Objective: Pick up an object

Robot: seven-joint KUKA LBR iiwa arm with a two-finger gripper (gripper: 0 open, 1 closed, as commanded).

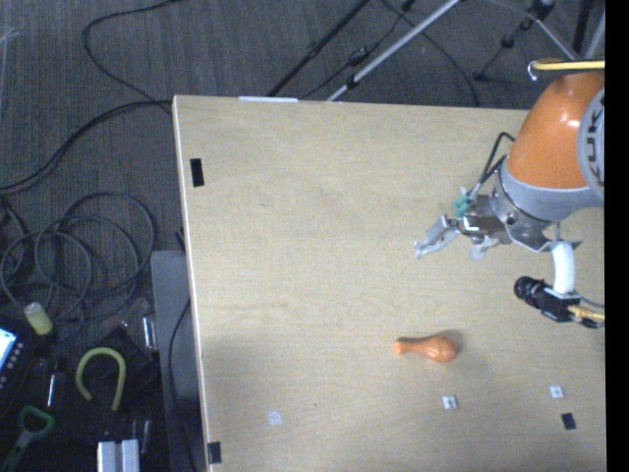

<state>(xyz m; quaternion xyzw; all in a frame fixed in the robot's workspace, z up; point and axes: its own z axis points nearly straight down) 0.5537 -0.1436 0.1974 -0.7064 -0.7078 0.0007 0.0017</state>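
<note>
A small orange object (428, 347), shaped like a gourd with a thin neck pointing left, lies on the beige bench top (314, 264) toward the front right. My gripper (454, 247) hangs above the bench behind the object, well apart from it, on the grey and orange arm (560, 155) that comes in from the right. Its grey fingers (430, 244) are spread open and point left and down. Nothing is between them.
Small square markers (449, 401) lie on the bench near the front right, and a black tag (197, 172) sits near the left edge. A black fitting (536, 290) hangs off the arm at right. Cables and tools lie on the floor left of the bench.
</note>
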